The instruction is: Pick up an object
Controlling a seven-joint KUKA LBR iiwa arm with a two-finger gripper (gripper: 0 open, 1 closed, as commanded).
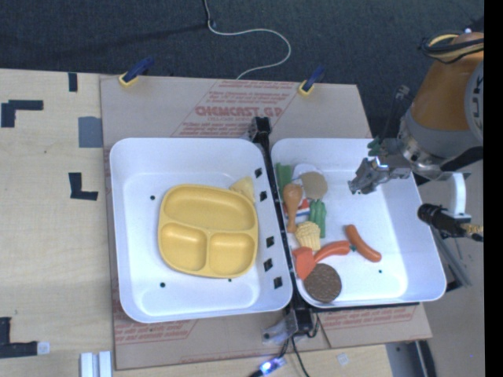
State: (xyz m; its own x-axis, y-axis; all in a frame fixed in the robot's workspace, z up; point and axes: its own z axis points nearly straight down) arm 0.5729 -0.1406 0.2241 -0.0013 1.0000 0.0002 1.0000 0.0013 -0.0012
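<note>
Over the right bin (409,234) | my hand (363,181) hovers, grip state unclear | approach step | next: drop toward the sausage (362,242).

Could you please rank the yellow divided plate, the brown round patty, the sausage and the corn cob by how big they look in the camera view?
1. yellow divided plate, by far the largest
2. brown round patty
3. sausage and corn cob: too alike to rank

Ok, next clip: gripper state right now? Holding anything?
Gripper: over the right bin's upper right part, nothing seen between its fingers; open or shut cannot be told.
</note>
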